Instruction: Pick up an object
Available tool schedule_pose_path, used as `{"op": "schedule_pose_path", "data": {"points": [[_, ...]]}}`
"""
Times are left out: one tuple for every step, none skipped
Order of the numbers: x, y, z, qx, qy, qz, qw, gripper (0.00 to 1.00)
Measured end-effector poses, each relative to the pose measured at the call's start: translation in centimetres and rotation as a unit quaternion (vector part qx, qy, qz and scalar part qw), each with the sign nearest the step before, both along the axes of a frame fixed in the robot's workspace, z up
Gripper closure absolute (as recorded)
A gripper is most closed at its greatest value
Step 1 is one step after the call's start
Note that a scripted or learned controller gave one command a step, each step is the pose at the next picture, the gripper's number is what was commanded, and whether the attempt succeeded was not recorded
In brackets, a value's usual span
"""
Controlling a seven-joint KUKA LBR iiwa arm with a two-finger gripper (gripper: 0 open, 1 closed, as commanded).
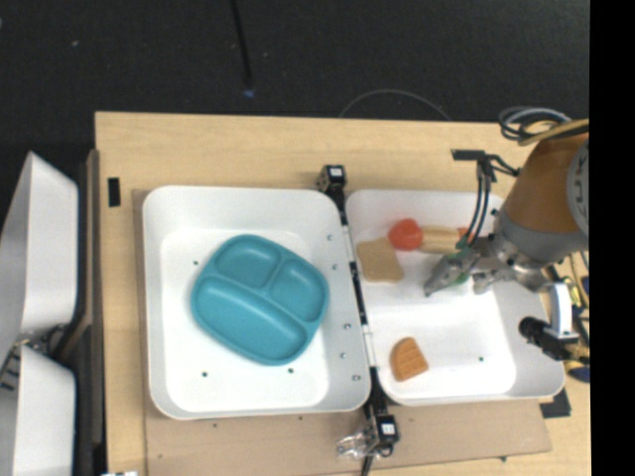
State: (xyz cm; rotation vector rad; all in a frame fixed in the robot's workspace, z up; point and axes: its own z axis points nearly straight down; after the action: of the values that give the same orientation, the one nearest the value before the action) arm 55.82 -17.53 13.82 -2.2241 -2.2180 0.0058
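Note:
The right bin [451,377] holds a tan square block [379,261] near its left wall. Just behind the block lies a red ball on a wooden handle [418,236]. An orange bread-shaped piece [408,358] rests toward the bin's front. My gripper [452,277] hangs low over the middle of the right bin, in front of the wooden handle and right of the tan block. Its dark fingers point left and downward with a green part between them, and nothing is visibly held.
The left bin [179,375] contains a teal divided plate [260,297]. A metal divider with clamps [352,296] separates the bins. The arm's orange band and wrist [546,191] cover the right bin's far right corner. White boxes [40,266] stand at the bench's left.

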Motion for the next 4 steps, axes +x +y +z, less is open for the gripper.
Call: {"op": "schedule_pose_path", "data": {"points": [[0.0, -0.2, -3.9, -0.0002, -0.001, 0.000, 1.0000, 0.00], [0.1, -0.2, -2.6, 0.0001, -0.004, -0.002, 1.0000, 1.00], [0.3, 0.2, 3.8, 0.0005, -0.005, 0.003, 1.0000, 1.00], [1.0, 0.3, 8.3, 0.0007, -0.004, 0.003, 1.0000, 1.00]]}}
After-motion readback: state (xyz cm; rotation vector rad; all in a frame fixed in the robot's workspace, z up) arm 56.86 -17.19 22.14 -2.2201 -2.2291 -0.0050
